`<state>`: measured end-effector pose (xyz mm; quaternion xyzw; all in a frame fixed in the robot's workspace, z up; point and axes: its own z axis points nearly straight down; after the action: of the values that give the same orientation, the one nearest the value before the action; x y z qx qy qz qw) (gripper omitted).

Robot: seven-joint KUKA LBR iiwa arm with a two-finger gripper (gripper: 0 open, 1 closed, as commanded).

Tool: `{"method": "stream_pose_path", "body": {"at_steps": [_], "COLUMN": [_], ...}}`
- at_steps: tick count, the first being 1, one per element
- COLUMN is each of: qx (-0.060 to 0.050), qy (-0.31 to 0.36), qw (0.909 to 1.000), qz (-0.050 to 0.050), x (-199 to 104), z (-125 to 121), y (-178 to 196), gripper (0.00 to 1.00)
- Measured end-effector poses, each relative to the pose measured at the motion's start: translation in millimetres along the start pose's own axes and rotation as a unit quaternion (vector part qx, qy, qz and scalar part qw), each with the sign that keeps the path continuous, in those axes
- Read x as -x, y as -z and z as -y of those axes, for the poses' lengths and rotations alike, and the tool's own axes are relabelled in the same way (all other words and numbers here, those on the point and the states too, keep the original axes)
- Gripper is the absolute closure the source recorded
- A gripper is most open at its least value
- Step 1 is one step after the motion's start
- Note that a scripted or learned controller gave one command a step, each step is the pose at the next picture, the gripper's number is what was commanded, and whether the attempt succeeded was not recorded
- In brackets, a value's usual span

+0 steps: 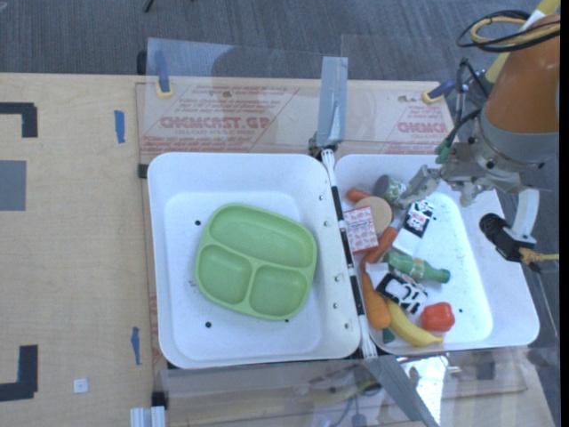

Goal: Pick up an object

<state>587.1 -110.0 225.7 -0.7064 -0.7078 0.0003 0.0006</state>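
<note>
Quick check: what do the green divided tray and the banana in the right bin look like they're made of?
Green tray: likely molded plastic, matte, uniform colour with soft rounded dividers. Banana: probably a plastic toy, smooth with an even yellow, though the view can't settle it.

Green divided plate (256, 261) in left white bin (169, 185), wooden bench (62, 238), grey carpet (267, 12)

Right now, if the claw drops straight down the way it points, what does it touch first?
Most likely the small black-and-white patterned block, which lies just under the claw in the right white bin. Depth is hard to judge from this slanted view, so it could land on bare bin floor beside it.
</note>
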Motion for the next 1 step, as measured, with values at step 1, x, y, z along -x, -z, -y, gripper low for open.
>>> {"method": "stream_pose_path", "body": {"at_steps": [1], "qx": [0.005], "qy": [-0.067], "qw": [0.9977], "qz": [0.002], "x": [-3.4], "z": [-15.6], "y": [-118.9], "gripper": [0.0]}}
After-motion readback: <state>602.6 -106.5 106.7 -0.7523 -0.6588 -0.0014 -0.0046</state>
